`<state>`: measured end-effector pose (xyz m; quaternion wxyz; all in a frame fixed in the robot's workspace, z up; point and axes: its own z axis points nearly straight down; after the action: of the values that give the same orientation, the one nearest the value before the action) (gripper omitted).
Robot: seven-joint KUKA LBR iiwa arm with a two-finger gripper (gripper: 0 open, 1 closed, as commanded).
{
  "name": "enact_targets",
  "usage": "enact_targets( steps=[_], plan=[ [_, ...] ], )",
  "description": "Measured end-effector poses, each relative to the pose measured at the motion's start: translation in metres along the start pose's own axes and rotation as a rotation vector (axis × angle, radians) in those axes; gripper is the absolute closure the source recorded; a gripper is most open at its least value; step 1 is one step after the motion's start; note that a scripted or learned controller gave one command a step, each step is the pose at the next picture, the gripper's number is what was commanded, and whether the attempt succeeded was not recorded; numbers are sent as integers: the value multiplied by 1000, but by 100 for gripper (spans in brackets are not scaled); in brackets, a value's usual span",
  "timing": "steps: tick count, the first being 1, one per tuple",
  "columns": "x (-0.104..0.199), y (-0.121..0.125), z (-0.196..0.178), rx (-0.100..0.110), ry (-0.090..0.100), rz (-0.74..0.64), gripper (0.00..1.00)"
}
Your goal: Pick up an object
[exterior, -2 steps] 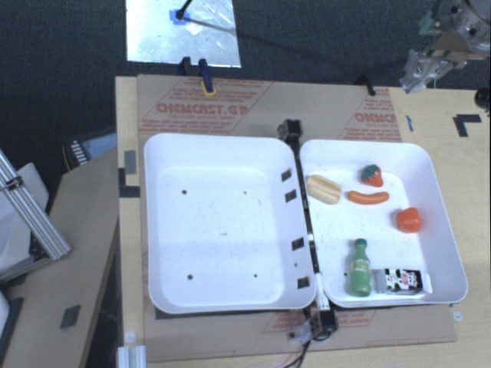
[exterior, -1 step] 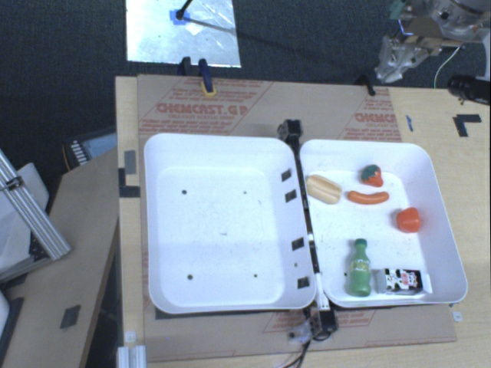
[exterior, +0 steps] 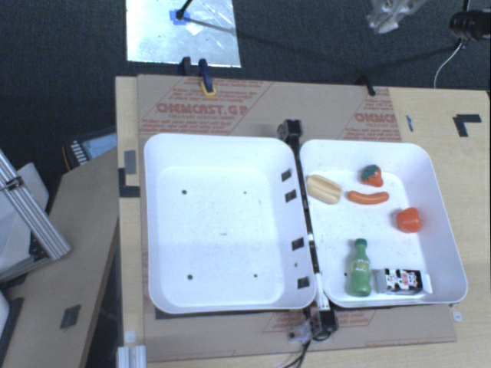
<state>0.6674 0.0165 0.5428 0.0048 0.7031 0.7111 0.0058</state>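
1. At the top right of the view, high above the bench and past its far edge, hangs my gripper (exterior: 391, 10); it is blurred and pale, and I cannot tell how it stands, nor is anything visible in it.
2. Well below it in the picture lies the right bin (exterior: 437, 198), where all the things I could pick up sit (none of them near my tool).
3. Closest to my gripper are the strawberry (exterior: 372, 175), near the bin's far wall, and the hot dog bun (exterior: 324, 188) to its left, close to the divide between the bins.
4. A sausage (exterior: 368, 198) lies just in front of the strawberry, apart from the bun.
5. An orange ball (exterior: 408, 220) rests toward the right wall, on its own.
6. Farthest from my gripper, at the near wall, a green bottle (exterior: 359, 267) lies on its side with its cap pointing away, and a small dark packet (exterior: 403, 281) lies just beside it on the right.
7. The left bin (exterior: 215, 221) sits alongside, touching the right one along a line of black clips.
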Motion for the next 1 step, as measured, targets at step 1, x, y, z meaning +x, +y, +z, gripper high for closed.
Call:
enact_targets(
  steps=[1],
  plan=[
    [79,1,8,12,1,0,100]
  ],
)
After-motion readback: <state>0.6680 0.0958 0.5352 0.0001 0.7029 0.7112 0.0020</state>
